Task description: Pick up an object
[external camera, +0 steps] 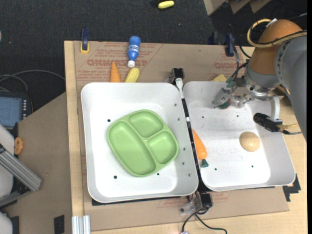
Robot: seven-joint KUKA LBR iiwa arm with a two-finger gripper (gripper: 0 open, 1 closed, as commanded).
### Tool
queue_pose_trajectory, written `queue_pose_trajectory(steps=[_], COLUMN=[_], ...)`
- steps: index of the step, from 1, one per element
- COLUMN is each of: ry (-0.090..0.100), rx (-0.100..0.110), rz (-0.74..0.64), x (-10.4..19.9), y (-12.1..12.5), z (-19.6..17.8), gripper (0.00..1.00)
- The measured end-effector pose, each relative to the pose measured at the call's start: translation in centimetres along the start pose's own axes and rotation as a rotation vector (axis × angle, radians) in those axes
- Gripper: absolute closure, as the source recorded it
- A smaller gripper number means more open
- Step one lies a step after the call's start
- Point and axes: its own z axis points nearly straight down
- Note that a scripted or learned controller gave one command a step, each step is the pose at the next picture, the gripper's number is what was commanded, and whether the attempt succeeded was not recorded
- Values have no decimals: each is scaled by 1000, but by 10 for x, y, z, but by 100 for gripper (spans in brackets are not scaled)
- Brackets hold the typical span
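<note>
My gripper (223, 100) hangs low over the far left part of the right bin (278, 172), with the grey arm and its orange band reaching in from the right. A round tan ball-like object (249, 141) lies in the right bin, nearer than the gripper and to its right, well apart from it. An orange carrot (199, 146) with a green tip lies against that bin's left wall. Nothing shows between the gripper's tips from this angle.
The left bin (95, 169) holds a green divided plate (142, 142). On the board behind it lie a blue-and-white bottle (133, 50), a small orange carrot (114, 73) and a yellow corn cob (132, 74). A yellow object (166, 4) lies on the dark floor.
</note>
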Motion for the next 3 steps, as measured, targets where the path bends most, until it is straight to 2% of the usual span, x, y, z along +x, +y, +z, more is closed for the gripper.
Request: queue_pose_trajectory(steps=[1, 2, 3], ry=[-2, -4, 1], rx=[-8, -9, -16], rz=[-1, -2, -10], x=[-5, -5, 90], y=[7, 7, -9], z=[-2, -13, -109], gripper=[0, 100, 100])
